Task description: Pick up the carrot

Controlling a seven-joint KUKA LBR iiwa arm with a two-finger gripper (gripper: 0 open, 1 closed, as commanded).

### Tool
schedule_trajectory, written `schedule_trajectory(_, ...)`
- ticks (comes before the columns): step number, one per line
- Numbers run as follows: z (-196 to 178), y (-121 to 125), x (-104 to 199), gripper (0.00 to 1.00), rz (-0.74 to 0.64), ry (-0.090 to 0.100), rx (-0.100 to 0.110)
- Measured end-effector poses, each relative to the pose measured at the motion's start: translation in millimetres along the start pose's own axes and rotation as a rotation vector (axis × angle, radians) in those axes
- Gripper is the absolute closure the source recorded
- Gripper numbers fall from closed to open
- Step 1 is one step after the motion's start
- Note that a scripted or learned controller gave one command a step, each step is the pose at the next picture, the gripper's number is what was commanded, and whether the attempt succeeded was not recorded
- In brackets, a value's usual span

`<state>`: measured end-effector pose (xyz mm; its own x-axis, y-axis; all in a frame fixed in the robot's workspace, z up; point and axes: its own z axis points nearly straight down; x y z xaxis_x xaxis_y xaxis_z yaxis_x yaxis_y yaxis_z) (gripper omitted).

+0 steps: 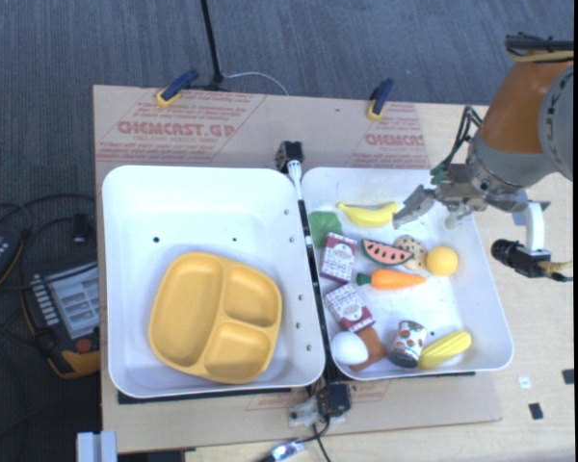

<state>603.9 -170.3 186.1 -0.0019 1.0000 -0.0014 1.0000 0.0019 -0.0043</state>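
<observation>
Two shallow white bins are seen side by side on a bench, viewed from above at a slant. The left bin (pixel 135 210) carries a yellow divided tray (pixel 215 315) toward its near edge. The right bin (pixel 482 296) carries a cluster of toy foods.

The carrot (pixel 397 280) is found near the middle of the right bin, lying flat. Its long axis runs roughly parallel to the bin's near and far edges. The green leafy end is turned toward the divider between the bins, and the orange tip is pointed toward the bin's right edge, where a small orange ball (pixel 442 261) sits just beside it. A watermelon slice (pixel 381 251) lies just beyond the carrot, toward the far edge, and a banana (pixel 369 214) lies farther on, near the far edge.

The gripper (pixel 433 201) is held over the far right part of the right bin, close to the banana's right end and apart from the carrot. Its fingers (pixel 411 207) appear spread, and nothing is seen between them.

The step in hand is judged to be the approach: the carrot has not yet been reached. For the next move, the gripper would need to be brought toward the bin's near edge until it stands over the carrot, turned so the fingers close across the carrot's short width, then lowered. Care is called for, since the ball and watermelon slice crowd the carrot closely.
</observation>
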Motion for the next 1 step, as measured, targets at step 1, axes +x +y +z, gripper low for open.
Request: schedule_trajectory(1, 85.9, -22.5, 7.9, 0.0, -0.072, -0.004, -0.018)
